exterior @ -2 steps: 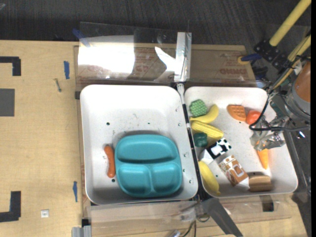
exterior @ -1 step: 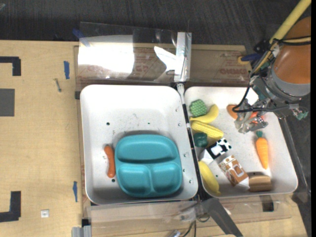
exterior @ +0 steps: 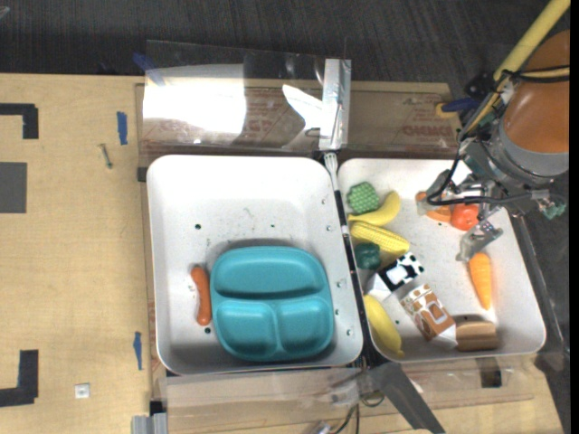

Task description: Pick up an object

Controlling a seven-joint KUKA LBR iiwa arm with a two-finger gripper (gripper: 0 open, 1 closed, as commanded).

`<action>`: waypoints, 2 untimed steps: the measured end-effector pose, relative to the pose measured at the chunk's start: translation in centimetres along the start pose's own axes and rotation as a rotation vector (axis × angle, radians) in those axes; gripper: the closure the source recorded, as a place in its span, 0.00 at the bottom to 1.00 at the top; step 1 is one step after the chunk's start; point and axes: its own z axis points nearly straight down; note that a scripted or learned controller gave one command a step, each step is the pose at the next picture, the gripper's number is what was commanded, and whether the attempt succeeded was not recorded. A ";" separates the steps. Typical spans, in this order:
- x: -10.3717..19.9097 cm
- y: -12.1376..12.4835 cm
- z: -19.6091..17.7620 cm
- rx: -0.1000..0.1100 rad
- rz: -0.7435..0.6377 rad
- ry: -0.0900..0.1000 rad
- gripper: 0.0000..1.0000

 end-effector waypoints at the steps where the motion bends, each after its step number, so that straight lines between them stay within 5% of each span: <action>1: 1.5 -6.0 13.1 0.001 0.014 0.000 0.00; 2: -2.5 -7.1 13.7 0.001 0.079 -0.001 0.00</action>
